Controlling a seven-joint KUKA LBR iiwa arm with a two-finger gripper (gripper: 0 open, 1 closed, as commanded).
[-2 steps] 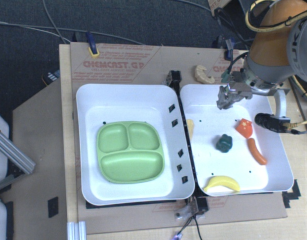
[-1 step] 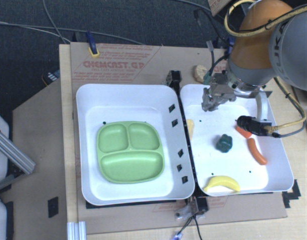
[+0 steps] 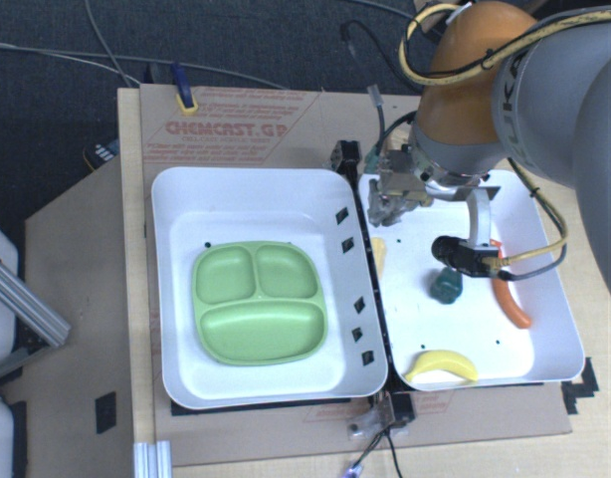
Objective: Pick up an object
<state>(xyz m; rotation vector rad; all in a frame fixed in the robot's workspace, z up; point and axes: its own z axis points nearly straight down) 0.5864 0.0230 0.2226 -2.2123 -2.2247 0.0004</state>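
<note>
Presently, you have hazards to note first, then stock, each listed from the largest item down.

**Hazards**
- Arm [image 3: 544, 78]: its bulk hangs over the right bin [image 3: 574, 352]. A steep descent near the far left corner could strike the wall shared with the left bin [image 3: 176, 227].
- Gripper [image 3: 390, 205]: it sits low by that shared wall, just beyond a pale yellow piece [image 3: 379, 255]. You cannot tell from this view whether it is parted or closed, and nothing shows clamped in it. A closure here would likely catch air or the bin wall.
- Green divided plate [image 3: 258, 302]: it is broad and lies flat, so you should expect a pinch to slip off its rim.
- Banana [image 3: 443, 366] and carrot [image 3: 511, 302]: both are curved and lie near the bin's edges. Either may roll or skid toward the wall under an off-centre pinch.
- Teal object [image 3: 447, 285]: it is small and just beside the carrot. A wide approach could knock the carrot aside.

**Stock, counted**
- Arms: one.
- Bins: two.
- Green divided plates: one, in the left bin.
- Bananas: one, at the near edge of the right bin.
- Carrots: one, on the right side of the right bin.
- Teal objects: one, mid right bin.
- Pale yellow pieces: one, against the shared wall; its kind is too small to tell.

Every candidate for picking rests on a bin floor.
</note>
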